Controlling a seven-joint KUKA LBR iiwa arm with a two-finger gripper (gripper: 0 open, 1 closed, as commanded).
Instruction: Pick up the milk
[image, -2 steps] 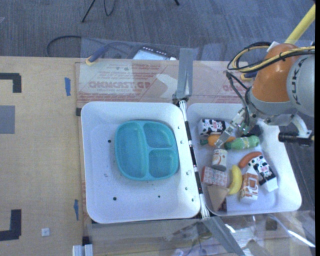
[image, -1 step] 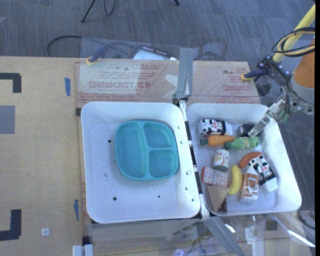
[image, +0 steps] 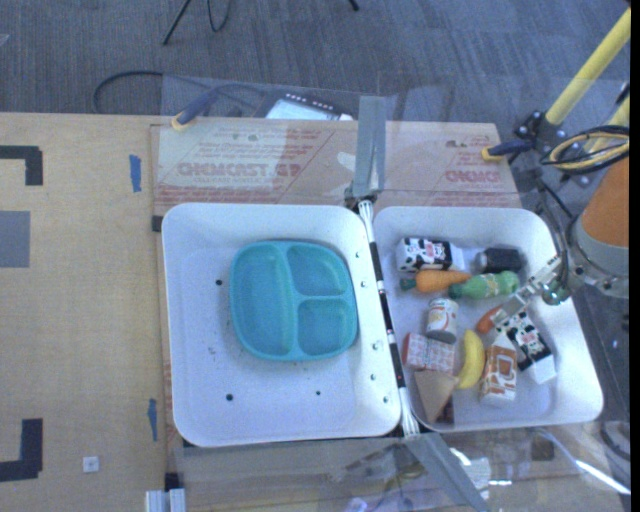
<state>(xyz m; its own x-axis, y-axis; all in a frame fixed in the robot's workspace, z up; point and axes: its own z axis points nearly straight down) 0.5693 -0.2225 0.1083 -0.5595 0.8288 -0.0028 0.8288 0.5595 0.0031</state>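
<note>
Two white bins (image: 190, 300) sit on a wooden bench (image: 70, 300) over grey carpet (image: 100, 40).

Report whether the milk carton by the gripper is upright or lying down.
Lying down: the milk carton rests flat on the right bin floor, its cow-patterned side facing up.

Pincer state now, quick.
Pincer: cannot be told; it sits over the right bin near a milk carton.

Glossy white plastic bins (image: 190, 330), matt teal plastic plate (image: 294, 299), printed-card milk carton (image: 424, 254).
</note>
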